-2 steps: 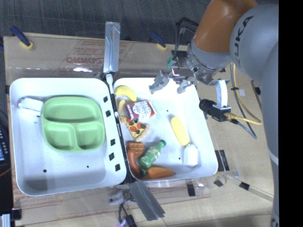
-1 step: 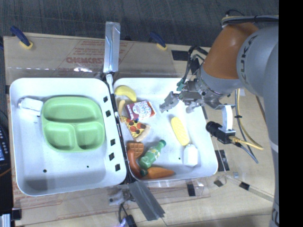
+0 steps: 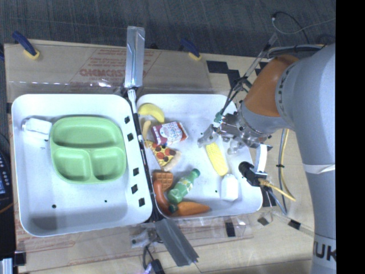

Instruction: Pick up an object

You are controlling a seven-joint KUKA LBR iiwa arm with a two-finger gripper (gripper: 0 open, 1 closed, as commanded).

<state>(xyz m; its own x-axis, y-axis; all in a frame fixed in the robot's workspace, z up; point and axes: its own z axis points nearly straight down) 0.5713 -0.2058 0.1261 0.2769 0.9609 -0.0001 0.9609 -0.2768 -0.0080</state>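
My gripper (image 3: 219, 144) hangs over the right bin (image 3: 194, 104), close to its right wall, and is open. One fingertip (image 3: 203, 139) points left, the other sits at the right. Just below the fingertips lies a yellow corn cob (image 3: 217, 159), its upper end close to the gap between them. Nothing is held between the fingers. A small white bottle (image 3: 229, 187) lies below the corn. Further left are a green bottle (image 3: 182, 187), an orange carrot (image 3: 191, 209), a waffle piece (image 3: 162, 181), a pizza slice (image 3: 165, 154), a red packet (image 3: 170, 133) and a banana (image 3: 150, 112).
The left bin (image 3: 34, 210) holds a green divided tray (image 3: 88, 148) and a small white object (image 3: 37, 125) at its upper left. A metal divider (image 3: 134, 56) runs between the bins. Cables (image 3: 280, 184) hang off the wrist by the right bin's wall.
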